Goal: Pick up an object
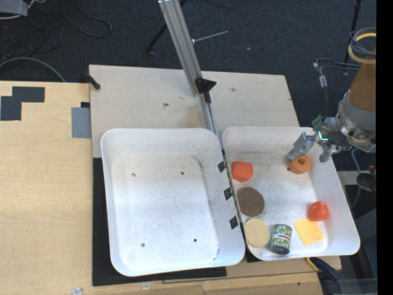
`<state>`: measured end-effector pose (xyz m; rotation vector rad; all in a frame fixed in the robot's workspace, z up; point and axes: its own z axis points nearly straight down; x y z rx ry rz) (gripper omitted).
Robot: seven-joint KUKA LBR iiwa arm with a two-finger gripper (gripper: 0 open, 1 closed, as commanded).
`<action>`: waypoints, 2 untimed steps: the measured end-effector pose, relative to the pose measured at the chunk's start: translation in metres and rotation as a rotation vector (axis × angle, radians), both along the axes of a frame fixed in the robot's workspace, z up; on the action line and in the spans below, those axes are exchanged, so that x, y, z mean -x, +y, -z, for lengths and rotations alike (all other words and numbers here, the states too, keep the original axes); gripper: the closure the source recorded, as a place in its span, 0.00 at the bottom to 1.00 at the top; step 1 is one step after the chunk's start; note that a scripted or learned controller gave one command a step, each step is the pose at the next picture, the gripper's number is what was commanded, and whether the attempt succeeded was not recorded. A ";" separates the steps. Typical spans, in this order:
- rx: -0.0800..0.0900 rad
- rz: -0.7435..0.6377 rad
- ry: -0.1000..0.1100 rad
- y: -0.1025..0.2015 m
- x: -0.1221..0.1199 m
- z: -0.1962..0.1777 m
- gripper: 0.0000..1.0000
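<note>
Right bin (344, 244) holds seven items: orange donut-shaped piece (300, 164) near the far right corner, orange block (242, 171) at the left wall, brown disc (250, 201), tan disc (257, 232), green-labelled can (281, 238) on its side near the front edge, yellow slab (308, 231), red-orange ball (318, 211). Left bin (159, 201): specks only. Gripper (313, 146) fingers spread, straddling the donut piece from above; contact hard to make out. Arm cut off at right.

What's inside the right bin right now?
The right bin holds an orange block, brown disc, tan disc, green can, yellow block, red piece and orange ring below the gripper.
</note>
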<state>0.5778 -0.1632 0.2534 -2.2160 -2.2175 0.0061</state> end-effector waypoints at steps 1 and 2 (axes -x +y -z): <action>0.001 0.000 -0.005 0.000 -0.001 -0.002 0.00; 0.000 0.001 0.002 0.001 0.001 0.062 0.00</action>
